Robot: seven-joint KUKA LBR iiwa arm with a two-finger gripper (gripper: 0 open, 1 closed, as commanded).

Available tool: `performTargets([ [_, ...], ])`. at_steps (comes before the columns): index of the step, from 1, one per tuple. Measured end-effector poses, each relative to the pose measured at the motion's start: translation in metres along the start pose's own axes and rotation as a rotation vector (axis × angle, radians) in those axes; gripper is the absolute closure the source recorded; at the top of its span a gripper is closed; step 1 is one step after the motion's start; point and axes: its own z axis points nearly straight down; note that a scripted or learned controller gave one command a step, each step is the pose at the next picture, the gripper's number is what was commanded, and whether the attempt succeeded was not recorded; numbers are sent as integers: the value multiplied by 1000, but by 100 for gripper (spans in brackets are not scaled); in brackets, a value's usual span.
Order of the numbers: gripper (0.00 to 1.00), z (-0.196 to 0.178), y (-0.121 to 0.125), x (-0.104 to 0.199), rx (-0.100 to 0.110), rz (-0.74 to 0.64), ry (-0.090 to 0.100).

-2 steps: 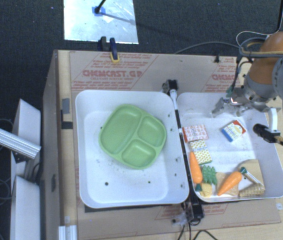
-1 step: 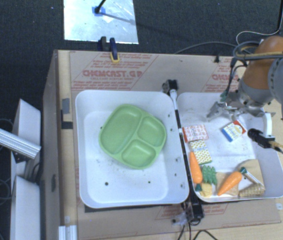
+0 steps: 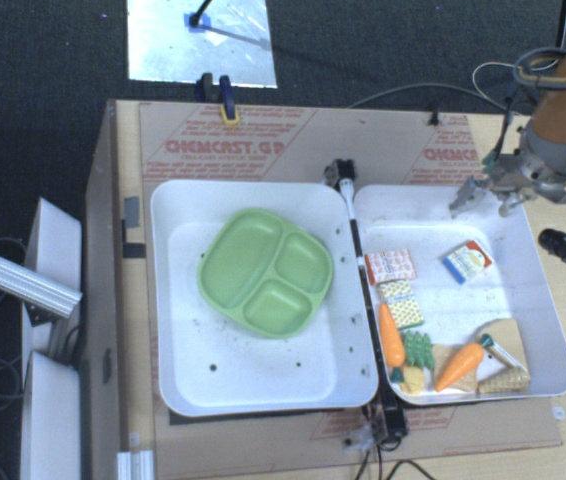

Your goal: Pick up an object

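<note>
My gripper (image 3: 485,200) hangs over the far rim of the right bin (image 3: 553,353), fingers spread open with nothing between them. In that bin, below the gripper, lies a small blue, white and orange box (image 3: 466,261). Toward the bin's left side sit a red-and-white packet (image 3: 390,264) and a yellow checked packet (image 3: 401,304). An orange carrot (image 3: 391,335), a green leafy toy (image 3: 419,349), a second carrot (image 3: 460,364) and a tan wedge (image 3: 504,376) crowd the near end.
The left bin (image 3: 178,368) holds a green divided plate (image 3: 266,271). A black clamp (image 3: 341,174) sits at the far end of the seam between the bins. Cardboard (image 3: 263,143) lies under both bins. Cables (image 3: 503,73) loop near the arm.
</note>
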Motion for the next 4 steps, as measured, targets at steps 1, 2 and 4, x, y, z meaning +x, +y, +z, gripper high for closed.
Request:
performTargets([
  [1,0,58,-54,1,5,1,2],
  [2,100,46,-52,0,-1,-1,0],
  [4,0,58,-137,1,5,1,2],
])
